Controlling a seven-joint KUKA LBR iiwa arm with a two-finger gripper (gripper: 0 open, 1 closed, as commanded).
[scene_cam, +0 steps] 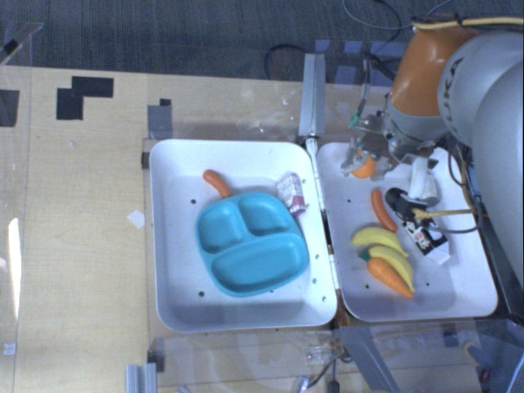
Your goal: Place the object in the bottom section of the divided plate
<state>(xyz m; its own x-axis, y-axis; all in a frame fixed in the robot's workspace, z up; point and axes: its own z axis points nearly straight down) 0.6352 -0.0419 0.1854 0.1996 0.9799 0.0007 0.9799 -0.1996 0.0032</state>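
Observation:
A blue divided plate (252, 244) lies in the left bin (168, 244), its large bottom section facing the front edge and holding nothing. My gripper (366, 160) hangs over the far left corner of the right bin (467, 293). A small orange object (363, 169) sits right at its tip, partly hidden by it. Whether that object is gripped or just lying under the tip is unclear.
In the left bin, an orange sausage-like piece (216, 182) and a small wrapped packet (291, 193) lie by the plate's far rim. The right bin holds a red-orange sausage (382, 210), a banana (383, 244) and a carrot (390, 277). A metal divider (311, 105) stands between the bins.

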